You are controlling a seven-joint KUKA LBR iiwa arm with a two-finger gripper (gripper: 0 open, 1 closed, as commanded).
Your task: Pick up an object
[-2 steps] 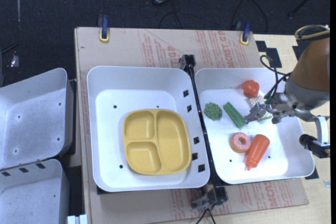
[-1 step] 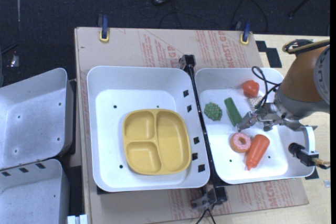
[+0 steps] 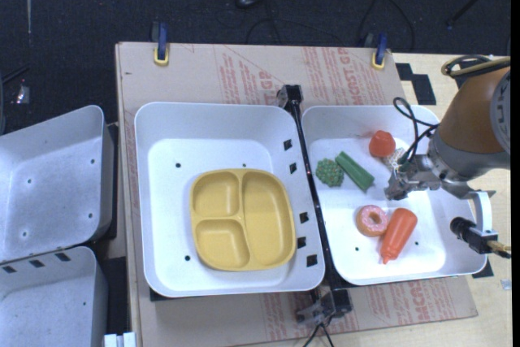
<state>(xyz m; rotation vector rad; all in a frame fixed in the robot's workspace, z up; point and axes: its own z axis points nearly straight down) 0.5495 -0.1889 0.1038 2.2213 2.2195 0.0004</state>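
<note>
Camera view, left to right. Left white bin: yellow three-compartment plastic plate lying flat near centre. Right white bin: green bumpy broccoli-like toy at left, touching or just beside dark green flat bar lying on slant. Pink-frosted toy doughnut nearer front, orange carrot-shaped toy just beside it on right. Small red-orange round toy toward back. Gripper low between red-orange toy and carrot; cannot tell how it stands, nothing seen gripped. Grey-orange arm enters from right.
</note>
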